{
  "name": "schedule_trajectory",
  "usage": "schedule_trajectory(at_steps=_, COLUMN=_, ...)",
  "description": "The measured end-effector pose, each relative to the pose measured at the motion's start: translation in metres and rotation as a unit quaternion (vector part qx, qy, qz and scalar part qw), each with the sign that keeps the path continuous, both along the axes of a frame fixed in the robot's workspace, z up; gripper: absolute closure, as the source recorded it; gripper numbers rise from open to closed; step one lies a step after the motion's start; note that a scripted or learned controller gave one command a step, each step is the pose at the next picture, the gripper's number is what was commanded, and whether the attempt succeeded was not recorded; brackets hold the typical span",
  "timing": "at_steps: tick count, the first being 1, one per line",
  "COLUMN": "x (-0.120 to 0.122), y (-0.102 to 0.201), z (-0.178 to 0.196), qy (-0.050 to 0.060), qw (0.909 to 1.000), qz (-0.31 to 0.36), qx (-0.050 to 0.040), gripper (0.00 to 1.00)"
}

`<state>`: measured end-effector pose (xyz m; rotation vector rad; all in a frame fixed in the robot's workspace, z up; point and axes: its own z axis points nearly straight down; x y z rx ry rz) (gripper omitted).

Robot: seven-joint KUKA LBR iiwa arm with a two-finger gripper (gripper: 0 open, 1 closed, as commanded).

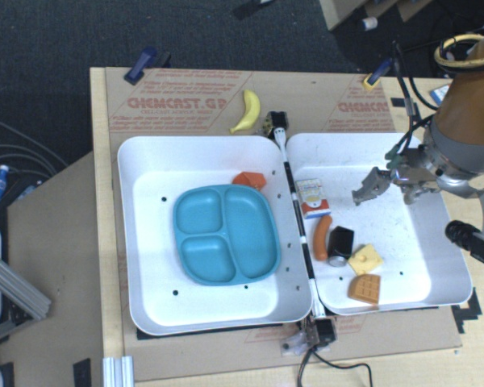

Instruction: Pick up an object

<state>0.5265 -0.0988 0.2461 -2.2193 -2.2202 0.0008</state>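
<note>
Gripper (369, 190) over your right bin (436, 293)
Fingers spread, gripping nothing (hot dog (322, 239), waffle (365, 289), cheese (365, 260) below-left).

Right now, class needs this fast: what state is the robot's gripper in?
Gripper: over the right bin, nothing seen between its fingers; open or shut cannot be told.

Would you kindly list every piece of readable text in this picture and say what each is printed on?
"CHEMCAST GP": red print on the brown protective paper of the bench board, behind the left white bin.
Same red print repeated behind the right white bin, at: partly legible.
Small white and red carton: printing too small to read.
</note>
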Motion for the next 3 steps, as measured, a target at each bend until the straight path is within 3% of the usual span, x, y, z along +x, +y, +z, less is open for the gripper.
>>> schedule_trajectory(at_steps=1, x=0.005, y=-0.026, z=-0.136, qy=-0.006, qw=1.0, qz=-0.001, qx=-0.0014, gripper=0.0)
schedule_trajectory(at_steps=2, x=0.049, y=-0.018, z=-0.162, qy=-0.001, qw=1.0, qz=0.0, qx=-0.0003, gripper=0.0)
schedule_trajectory(at_steps=3, x=0.049, y=-0.018, z=-0.152, qy=-0.002, qw=1.0, qz=-0.001, qx=-0.0005, gripper=1.0)
